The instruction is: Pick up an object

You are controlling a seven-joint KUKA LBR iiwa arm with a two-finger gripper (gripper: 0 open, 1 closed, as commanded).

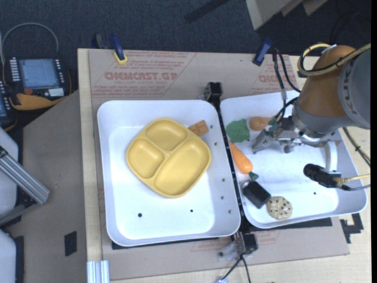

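Observation:
My gripper hangs low over the upper middle of the right bin, below the grey wrist with its orange band. A green soft object lies just to its left, and a small tan-orange piece sits right above it. Down the bin's left side lie an orange carrot, a black block and a speckled round cookie. I see nothing between the fingers.
The left bin holds a yellow divided plate with a small brown block at its upper right corner. A black cable connector hangs from the arm over the right bin. A black divider separates the bins.

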